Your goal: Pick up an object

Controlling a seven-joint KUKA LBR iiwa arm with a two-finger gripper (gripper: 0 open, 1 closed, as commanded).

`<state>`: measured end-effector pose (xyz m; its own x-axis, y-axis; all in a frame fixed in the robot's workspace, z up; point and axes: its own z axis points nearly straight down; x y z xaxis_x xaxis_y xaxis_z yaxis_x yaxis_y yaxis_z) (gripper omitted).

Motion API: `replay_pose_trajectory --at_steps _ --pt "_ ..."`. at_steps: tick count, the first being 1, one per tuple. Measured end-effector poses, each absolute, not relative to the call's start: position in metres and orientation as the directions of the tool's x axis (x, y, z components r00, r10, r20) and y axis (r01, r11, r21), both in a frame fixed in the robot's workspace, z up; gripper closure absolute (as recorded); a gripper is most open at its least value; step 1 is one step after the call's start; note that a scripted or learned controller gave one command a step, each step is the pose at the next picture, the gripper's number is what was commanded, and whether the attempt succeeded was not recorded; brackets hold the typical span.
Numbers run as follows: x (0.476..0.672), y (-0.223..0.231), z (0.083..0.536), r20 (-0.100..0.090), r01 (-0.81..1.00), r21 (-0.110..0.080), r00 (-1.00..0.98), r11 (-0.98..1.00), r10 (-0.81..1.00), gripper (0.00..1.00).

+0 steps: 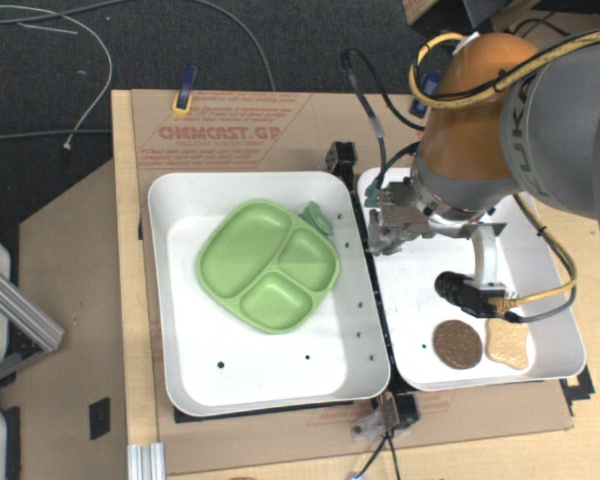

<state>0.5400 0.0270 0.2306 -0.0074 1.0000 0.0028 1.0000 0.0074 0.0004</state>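
In the left bin [180,368] lies a light green divided plate [268,264], with a small darker green piece [318,218] at its far right edge. The right bin [410,363] holds a round brown disc [458,344] and a tan toast-like piece [507,346] side by side near its front. My gripper [385,226] hangs low over the right bin's left edge, close to the wall between the bins. It is apart from the disc and the tan piece. The wrist hides the bin floor beneath it.
The grey arm with its orange band [480,78] covers the back of the right bin. A black fitting on a yellow cable [468,293] hangs just behind the brown disc. The bench's cardboard top [220,128] lies behind the bins.
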Motion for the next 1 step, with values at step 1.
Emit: replay_pose_trajectory --at_steps 1 --pt "0.5563 0.0756 0.2190 0.002 1.000 0.000 -0.006 0.006 1.000 1.00"
